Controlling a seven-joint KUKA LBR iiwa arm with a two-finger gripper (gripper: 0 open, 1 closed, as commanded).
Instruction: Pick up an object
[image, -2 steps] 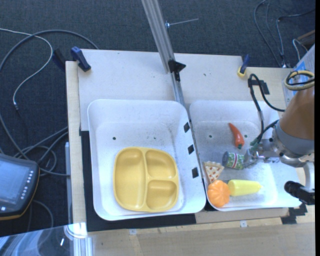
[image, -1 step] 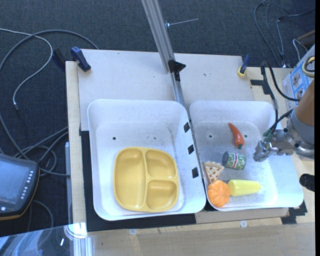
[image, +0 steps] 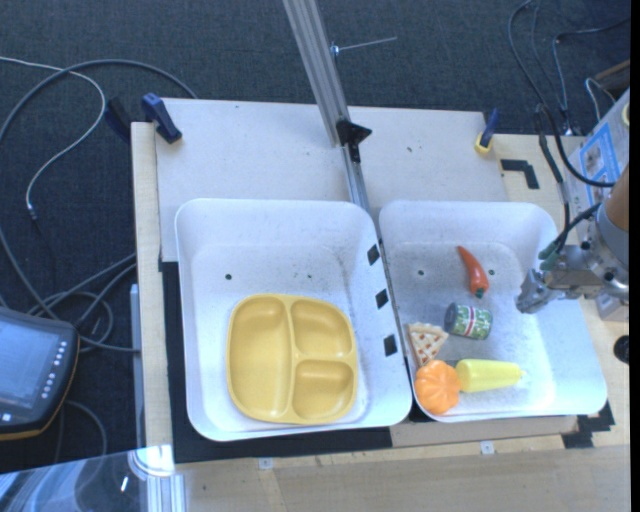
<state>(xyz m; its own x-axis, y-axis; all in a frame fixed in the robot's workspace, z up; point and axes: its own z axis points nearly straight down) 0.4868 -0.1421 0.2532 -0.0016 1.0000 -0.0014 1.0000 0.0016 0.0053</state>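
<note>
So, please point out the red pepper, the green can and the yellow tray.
red pepper (image: 473, 268), camera view, middle of body
green can (image: 468, 321), camera view, its side
yellow tray (image: 291, 318), camera view, centre ridge

Two bins (image: 200, 225) (five toys (image: 468, 320), one tray (image: 293, 357))

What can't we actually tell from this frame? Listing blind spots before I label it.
- Gripper: small and blurred at the right bin's wall in the camera view; finger state unreadable.
- Arm: cut off by the right edge; only the wrist shows.
- Green can: label too small to read.
- Waffle-like piece: lower part hidden by the orange fruit.
- Yellow divided plate: sits in the left bin; underside hidden.
</note>
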